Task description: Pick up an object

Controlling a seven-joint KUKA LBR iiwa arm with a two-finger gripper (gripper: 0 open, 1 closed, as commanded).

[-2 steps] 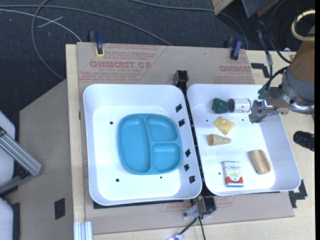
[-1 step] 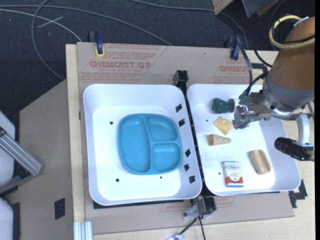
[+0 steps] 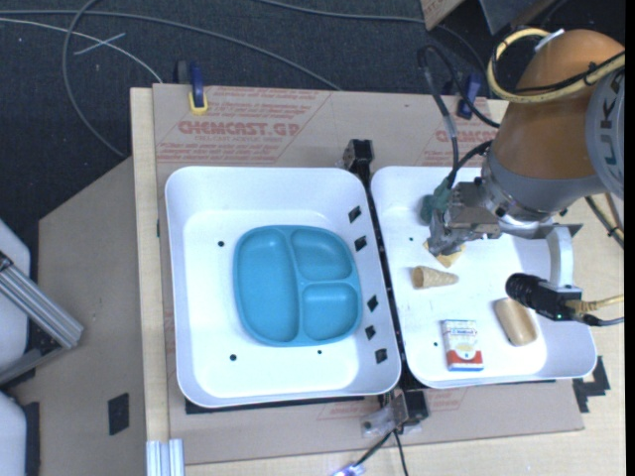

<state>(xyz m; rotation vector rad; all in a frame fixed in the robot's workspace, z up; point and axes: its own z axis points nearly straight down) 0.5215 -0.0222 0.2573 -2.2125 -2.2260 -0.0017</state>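
A small tan scrap (image 3: 448, 259) lies in the right bin (image 3: 496, 266), toward that bin's 10 o'clock corner, right at the lower edge of the gripper (image 3: 448, 244). The gripper hangs low over it, and whether the scrap is pinched or only lying under the tool cannot be told; nor can it be told whether the pincer is wide or narrow, since the wrist hides it from above. At the scrap's 7 o'clock, just beside it, lies a tan wedge (image 3: 434, 278), its point turned to 9 o'clock. A bread roll (image 3: 515, 321) rests at the wedge's 4 o'clock, near the bin's right wall. A small carton (image 3: 461, 345), white with red and blue print, lies flat at the wedge's 5 o'clock, close to the near rim. The arm (image 3: 551, 117) comes in from 2 o'clock. The left bin (image 3: 198, 266), at 9 o'clock, holds a blue divided plate (image 3: 296, 284) at its middle.
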